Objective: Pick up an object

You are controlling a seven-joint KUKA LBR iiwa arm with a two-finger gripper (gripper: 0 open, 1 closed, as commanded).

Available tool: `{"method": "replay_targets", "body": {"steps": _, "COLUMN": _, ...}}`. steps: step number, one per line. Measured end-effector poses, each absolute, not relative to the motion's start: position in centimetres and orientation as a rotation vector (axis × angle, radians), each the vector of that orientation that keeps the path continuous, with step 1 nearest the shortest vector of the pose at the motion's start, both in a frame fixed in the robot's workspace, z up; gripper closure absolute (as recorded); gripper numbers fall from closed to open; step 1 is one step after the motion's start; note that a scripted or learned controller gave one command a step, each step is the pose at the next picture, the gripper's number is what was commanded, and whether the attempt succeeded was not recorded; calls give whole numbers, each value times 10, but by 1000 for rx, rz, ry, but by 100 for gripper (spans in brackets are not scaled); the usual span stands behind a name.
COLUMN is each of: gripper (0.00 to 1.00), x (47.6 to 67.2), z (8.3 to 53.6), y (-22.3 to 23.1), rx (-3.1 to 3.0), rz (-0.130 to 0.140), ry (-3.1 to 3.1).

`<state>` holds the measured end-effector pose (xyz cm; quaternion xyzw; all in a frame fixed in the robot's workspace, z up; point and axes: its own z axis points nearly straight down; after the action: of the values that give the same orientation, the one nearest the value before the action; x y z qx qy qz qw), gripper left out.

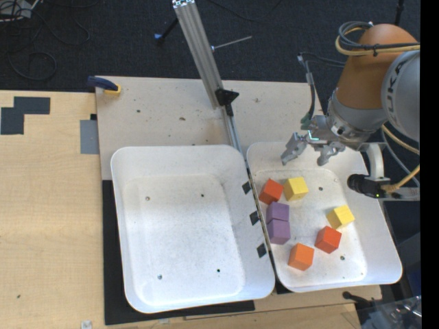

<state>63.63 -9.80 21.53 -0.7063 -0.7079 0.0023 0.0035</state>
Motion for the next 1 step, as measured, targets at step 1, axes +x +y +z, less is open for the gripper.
{"method": "replay_targets", "body": {"steps": 1, "gripper": 0, "x": 637, "z": 218, "y": -98, "rx": -2217, "rz": 3, "ry": -2222}}
